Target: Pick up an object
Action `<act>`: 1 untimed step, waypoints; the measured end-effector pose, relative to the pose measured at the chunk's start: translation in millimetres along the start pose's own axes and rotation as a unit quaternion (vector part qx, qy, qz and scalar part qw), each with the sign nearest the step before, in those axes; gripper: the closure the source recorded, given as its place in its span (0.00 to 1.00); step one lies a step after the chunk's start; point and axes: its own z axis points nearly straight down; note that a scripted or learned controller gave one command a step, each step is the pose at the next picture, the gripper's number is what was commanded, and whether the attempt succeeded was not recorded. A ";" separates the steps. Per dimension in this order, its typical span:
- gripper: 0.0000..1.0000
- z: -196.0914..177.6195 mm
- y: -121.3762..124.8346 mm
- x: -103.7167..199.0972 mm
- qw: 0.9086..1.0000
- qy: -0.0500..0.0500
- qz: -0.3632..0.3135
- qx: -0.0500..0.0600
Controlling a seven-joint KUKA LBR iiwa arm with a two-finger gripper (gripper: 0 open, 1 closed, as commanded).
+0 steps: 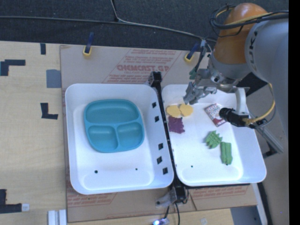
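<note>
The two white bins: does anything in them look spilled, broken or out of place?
Nothing stands out. The left white bin holds a teal divided plate, lying flat. The right white bin holds small toy foods lying apart: yellow pieces, a purple bunch, green vegetables and a red-and-white packet.

Position: the scene is being viewed from one fixed camera above the bench (28, 125).
Direction: the bench is being looked down on at a slant, its far edge toward the top.
Distance: both bins are being framed whole, the left bin (75, 172) and the right bin (248, 170), with bench around them.
Right side: the arm (262, 36) is being seen entering here.
</note>
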 end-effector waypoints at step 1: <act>1.00 -6.3 -3.7 51.9 1.000 0.000 0.000 0.000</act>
